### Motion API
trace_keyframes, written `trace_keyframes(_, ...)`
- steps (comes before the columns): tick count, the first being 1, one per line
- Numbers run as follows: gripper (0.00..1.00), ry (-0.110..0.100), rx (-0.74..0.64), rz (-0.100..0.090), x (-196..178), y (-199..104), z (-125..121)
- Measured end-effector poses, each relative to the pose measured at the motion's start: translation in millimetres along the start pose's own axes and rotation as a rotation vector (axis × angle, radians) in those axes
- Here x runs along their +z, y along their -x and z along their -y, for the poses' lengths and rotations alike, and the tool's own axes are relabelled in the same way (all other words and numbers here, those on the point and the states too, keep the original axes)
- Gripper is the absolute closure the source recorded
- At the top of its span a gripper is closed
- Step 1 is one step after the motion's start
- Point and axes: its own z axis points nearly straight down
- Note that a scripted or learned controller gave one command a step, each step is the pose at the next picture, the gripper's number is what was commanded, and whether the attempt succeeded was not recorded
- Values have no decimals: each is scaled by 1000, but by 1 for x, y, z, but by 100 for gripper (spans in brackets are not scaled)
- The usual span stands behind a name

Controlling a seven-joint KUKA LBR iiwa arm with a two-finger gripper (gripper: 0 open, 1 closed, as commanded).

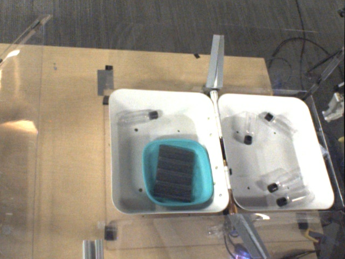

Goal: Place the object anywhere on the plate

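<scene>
You're looking down on two white bins side by side on the wooden bench [64, 161]. In the left bin [121, 144] sits a teal plate [203, 171], and a dark ribbed block [173, 172] already lies flat in its middle. A clear vial with a black cap [141, 115] lies near that bin's far wall. In the right bin [318, 144] you have four more clear vials: two toward the far side [276, 121] and two near the front corner [284, 180]. You can't tell the gripper's state from here.

Two bins side by side on the bench

The plate [202, 169] sits in the left bin [124, 144], bearing a ridged block [173, 172]; vials [248, 131] lie scattered in the right bin [318, 161].
</scene>
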Motion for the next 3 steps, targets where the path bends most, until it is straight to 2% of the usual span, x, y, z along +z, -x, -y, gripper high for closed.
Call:
trace_keyframes(1,100,-3,-96,-3,47,-69,-47)
trace_keyframes(2,100,1,-104,-1,7,-61,-99)
trace_keyframes(3,100,-5,-164,-4,132,-101,-117)
